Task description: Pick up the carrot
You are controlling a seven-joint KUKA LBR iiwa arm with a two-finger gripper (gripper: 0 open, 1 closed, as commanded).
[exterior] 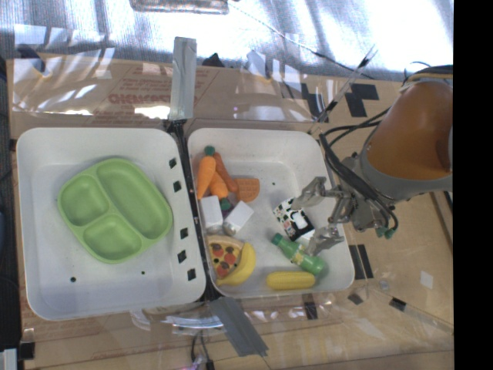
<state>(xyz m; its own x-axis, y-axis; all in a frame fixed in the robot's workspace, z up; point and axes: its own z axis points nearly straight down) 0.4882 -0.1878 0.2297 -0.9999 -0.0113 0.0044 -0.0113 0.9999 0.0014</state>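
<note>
White plastic, matte and faintly speckled, makes up the two shallow bins I am looking down on. My left bin (46, 284) carries a smooth lime-green plastic tray (114, 208) with three rounded compartments, lying at a slant.

My right bin (269, 141) is the crowded one. The tapered orange toy carrot (206, 176) with its small green top lies along the bin's left wall near the far corner, green end pointing away from me, well apart from the gripper. Just beside it on the right lie a darker orange stick-shaped piece (225, 176) and a flat orange ridged slice (247, 188). Below these sit two small white blocks (225, 214), then a pizza-slice toy with red dots (224, 256) touching a curved glossy yellow banana (248, 264). A yellow corn cob (290, 280) lies along the near wall, and a green bottle with a white label (302, 257) lies tilted above it. A small black-and-white patterned carton (293, 220) stands mid-bin.

My two-finger metal gripper (318, 213) reaches in from the right, its fingers spread apart, one finger (312, 189) above the carton and the other beside the bottle; nothing sits between them. Behind it bulges the rounded orange band of the arm (412, 133), trailing black cables.
</note>
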